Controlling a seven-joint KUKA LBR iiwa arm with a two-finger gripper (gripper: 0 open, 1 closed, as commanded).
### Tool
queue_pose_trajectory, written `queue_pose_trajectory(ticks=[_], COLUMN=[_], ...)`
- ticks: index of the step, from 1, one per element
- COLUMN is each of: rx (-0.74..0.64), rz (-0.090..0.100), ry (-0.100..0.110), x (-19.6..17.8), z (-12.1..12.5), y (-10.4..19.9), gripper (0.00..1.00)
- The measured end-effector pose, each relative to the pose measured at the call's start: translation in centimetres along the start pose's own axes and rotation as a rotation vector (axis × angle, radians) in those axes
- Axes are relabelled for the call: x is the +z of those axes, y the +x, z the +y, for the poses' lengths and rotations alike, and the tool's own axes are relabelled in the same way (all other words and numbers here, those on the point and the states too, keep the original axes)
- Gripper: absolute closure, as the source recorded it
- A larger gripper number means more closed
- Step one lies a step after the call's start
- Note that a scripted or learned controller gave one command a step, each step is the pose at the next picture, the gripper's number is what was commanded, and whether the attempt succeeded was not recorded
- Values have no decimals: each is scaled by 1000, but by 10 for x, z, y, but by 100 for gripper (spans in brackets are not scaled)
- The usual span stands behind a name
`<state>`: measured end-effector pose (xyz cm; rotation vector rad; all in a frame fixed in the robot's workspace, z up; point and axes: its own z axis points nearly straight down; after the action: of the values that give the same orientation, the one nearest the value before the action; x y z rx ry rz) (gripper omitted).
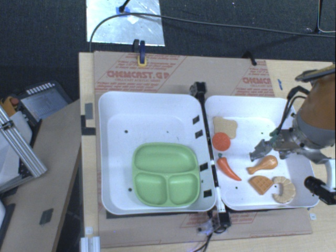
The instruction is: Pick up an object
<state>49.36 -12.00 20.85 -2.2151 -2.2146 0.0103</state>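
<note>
- The right bin holds a cluster of toy foods; the gripper sits low among them, reaching in from the right, just above the tan drumstick — whether it grips anything I cannot tell
- Around the drumstick: an orange wedge with a ridged face just below it; a pale curved croissant-like piece beside that; a glossy red-orange pepper to the left, tapering to a point
- Farther up the bin lie a round red tomato and a flat beige slice of bread, touching or nearly so
- The left bin carries a smooth green tray — three compartments, rounded corners
- Both bins are shallow matte white plastic on brown printed cardboard; the arm shows its orange band
</note>
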Motion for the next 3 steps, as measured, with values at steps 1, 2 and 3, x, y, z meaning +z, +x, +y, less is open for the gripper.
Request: queue_pose_trajectory(ticks=[1, 2, 3], rx=[-3, -1, -1], rz=[-2, -1, -1], ry=[-13, -9, -8], x=[-6, 40, 100], z=[3, -3, -2], y=[0, -4, -11], gripper=[0, 0, 0])
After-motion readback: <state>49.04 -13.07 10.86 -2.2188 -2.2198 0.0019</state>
